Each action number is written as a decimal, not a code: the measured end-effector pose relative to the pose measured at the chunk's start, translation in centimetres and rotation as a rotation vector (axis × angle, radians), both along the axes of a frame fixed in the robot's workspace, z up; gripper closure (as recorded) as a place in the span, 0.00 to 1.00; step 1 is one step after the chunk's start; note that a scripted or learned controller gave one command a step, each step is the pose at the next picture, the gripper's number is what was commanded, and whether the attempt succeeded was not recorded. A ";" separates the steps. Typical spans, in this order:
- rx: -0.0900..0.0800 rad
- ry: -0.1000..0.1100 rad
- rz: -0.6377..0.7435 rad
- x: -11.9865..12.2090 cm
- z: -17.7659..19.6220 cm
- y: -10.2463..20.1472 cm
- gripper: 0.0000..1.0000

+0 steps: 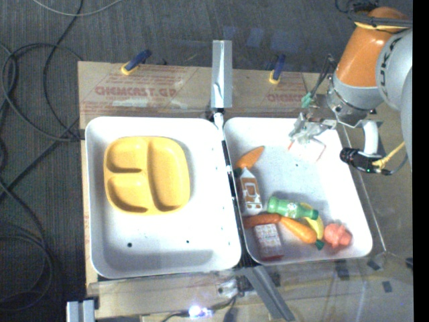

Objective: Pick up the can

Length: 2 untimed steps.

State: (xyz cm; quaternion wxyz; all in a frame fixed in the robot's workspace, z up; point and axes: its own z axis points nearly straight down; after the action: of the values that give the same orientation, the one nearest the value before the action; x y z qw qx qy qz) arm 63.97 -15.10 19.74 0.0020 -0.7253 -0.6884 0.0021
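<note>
The can (267, 240), with a reddish label, lies on its side against the front wall of the right bin (342, 186). A red sausage (261, 220) sits just behind it and an orange carrot (299, 230) to its right. My gripper (307, 130) hangs over the back right part of the same bin, far from the can. No object shows between its fingertips.
The right bin also holds a small carton (250, 192), a second carrot (251, 157), a green bottle (292, 208) and a red fruit (338, 235). In the left bin (94, 200) rests a yellow divided plate (148, 174). A metal bar (221, 79) stands behind the bins.
</note>
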 end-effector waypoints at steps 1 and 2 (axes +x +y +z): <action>0.000 0.000 0.219 -1.6 7.7 -4.2 1.00; 0.003 0.000 0.276 -8.2 4.3 -2.1 1.00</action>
State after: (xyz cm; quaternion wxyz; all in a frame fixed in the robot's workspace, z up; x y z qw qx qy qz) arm 55.76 -17.16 24.01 0.0028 -0.6237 -0.7817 0.0016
